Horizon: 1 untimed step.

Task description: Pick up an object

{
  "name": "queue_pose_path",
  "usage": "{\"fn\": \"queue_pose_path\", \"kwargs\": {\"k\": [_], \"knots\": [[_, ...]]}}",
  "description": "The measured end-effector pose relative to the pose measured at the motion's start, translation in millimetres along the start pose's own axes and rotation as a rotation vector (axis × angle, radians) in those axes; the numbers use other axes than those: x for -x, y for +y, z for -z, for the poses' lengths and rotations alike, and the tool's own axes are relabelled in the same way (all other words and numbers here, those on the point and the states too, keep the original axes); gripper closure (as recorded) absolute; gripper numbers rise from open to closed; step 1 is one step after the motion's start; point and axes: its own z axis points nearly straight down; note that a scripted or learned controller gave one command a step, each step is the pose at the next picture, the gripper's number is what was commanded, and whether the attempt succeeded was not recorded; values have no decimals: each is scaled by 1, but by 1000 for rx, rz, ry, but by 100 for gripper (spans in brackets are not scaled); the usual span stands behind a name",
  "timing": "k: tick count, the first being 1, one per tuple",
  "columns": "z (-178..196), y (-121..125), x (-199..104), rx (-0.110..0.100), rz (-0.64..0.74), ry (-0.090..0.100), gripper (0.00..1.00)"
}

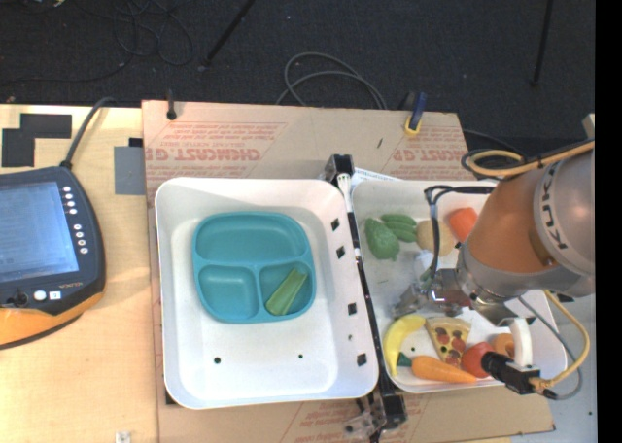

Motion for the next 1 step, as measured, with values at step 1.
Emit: {"fn": "queue_pose_path", "kwargs": {"k": [1], "knots": [[2, 73, 39, 11, 4, -6, 0]]}}
